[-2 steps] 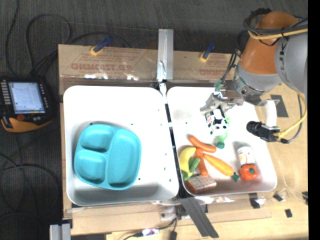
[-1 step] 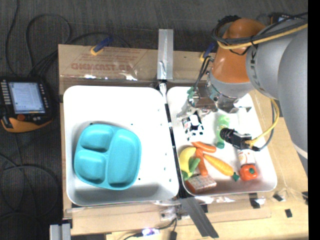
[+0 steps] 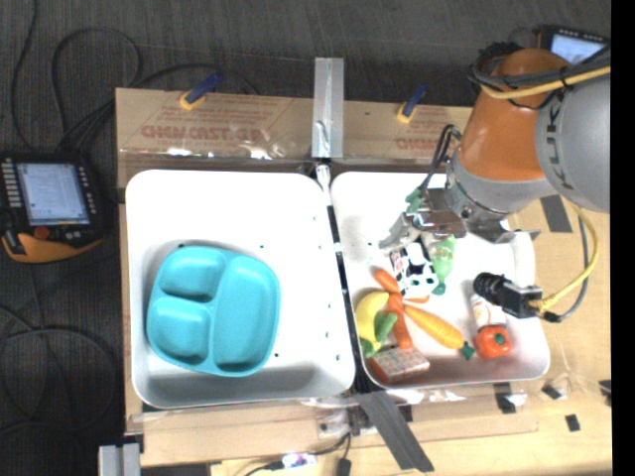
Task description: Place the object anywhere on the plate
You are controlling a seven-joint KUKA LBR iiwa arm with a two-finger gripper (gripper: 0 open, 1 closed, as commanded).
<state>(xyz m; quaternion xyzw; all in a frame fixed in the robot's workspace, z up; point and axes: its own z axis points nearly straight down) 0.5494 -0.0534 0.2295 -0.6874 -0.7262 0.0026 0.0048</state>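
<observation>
Nearest the camera, along the front wall of the right bin, lies a brown-and-white block of toy food, touching a yellow-green fruit on its left. Two bins sit side by side on the surface. One plate, turquoise with three compartments, lies in the left bin towards its front. No toy lies on it.

Every toy is in the right bin. Two carrots: a long one pointing to the front right, and a shorter, redder one crossing the yellow-green fruit. One tomato with a green stalk sits near the front right corner, beside one small pale bottle. One black-and-white cow stands just behind the carrots, with one green item touching it.

One arm reaches in from the right. Its fingers hang over the back of the toy pile, just above the cow and the green item; whether they are released or clenched I cannot tell.
</observation>
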